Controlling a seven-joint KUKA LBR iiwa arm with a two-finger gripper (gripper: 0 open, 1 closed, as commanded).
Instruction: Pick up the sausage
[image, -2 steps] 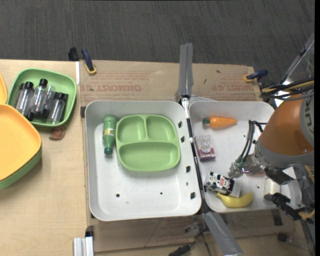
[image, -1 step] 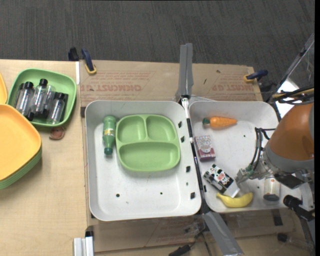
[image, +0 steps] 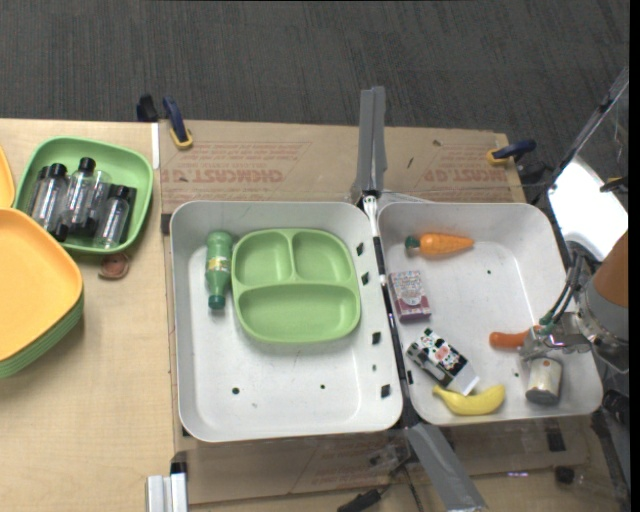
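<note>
Banana (image: 470, 400) lies closest, at front of right bin (image: 500, 225). Black-and-white box (image: 441, 359) just behind it, small pink box (image: 409, 295) further back, carrot (image: 440, 243) near back wall. Sausage (image: 508, 339) is in right bin, by right side, reddish-orange. My claw (image: 543, 372) hangs right beside it, tip low in bin; can't tell if claw is open or closed. Left bin (image: 195, 400) holds green tray (image: 295, 285) with three sections and green bottle (image: 218, 268) beside it.

You have two white bins (image: 200, 400): at 9 o'clock, one divided green plate (image: 296, 284) and one green bottle (image: 218, 268); at 3 o'clock, one carrot (image: 440, 243), one banana (image: 470, 400), one sausage (image: 507, 339), two small cartons (image: 409, 295).
</note>
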